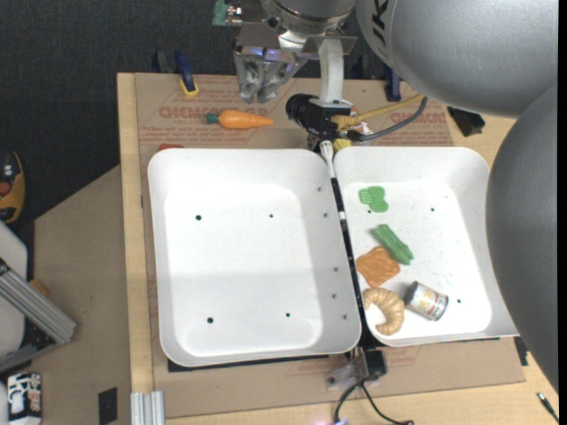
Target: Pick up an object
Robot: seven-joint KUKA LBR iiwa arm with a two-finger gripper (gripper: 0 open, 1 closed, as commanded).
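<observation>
Five small objects lie in the right white plastic bin [469, 193]: a light green leafy piece [373, 198], a dark green pod [392, 243], an orange waffle-like square [377, 266], a tan croissant [385, 310] and a small metal can [427, 301]. One orange toy carrot [241, 119] lies on the table [142, 131] behind the left white bin [177, 237], just beside the gripper [262, 85]; I cannot tell how it is set.

I see the carrot [243, 120] on the worktop [142, 131] behind the left bin [168, 264], with the croissant [386, 310], can [427, 301] and other pieces in the right bin [461, 184].
</observation>
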